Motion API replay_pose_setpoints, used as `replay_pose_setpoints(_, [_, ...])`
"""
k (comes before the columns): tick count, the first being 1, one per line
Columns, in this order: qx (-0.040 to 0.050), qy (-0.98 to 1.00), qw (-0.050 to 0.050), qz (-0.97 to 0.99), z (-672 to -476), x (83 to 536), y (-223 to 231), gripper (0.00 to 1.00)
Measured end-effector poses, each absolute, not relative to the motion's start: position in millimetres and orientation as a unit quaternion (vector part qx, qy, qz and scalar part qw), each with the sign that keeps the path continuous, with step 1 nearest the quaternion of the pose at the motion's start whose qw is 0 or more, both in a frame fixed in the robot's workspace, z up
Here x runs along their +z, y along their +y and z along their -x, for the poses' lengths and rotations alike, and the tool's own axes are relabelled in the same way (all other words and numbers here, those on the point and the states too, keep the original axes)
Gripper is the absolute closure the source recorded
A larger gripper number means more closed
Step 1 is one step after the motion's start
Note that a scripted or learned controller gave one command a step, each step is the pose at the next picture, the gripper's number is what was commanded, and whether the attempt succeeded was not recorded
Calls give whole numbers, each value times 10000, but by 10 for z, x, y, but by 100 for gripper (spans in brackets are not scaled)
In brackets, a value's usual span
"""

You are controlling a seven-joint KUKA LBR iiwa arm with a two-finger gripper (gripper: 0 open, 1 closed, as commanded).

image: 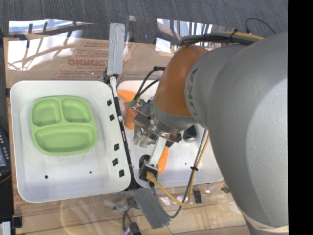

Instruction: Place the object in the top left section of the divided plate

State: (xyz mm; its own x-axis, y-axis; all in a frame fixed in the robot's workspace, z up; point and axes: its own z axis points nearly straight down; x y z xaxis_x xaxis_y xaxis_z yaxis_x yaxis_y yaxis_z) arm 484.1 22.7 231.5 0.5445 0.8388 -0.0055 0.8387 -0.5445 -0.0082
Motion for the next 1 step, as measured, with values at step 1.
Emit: replay_pose_setpoints(1, [52, -6609, 39, 7505, -4813, 1868, 322, 100])
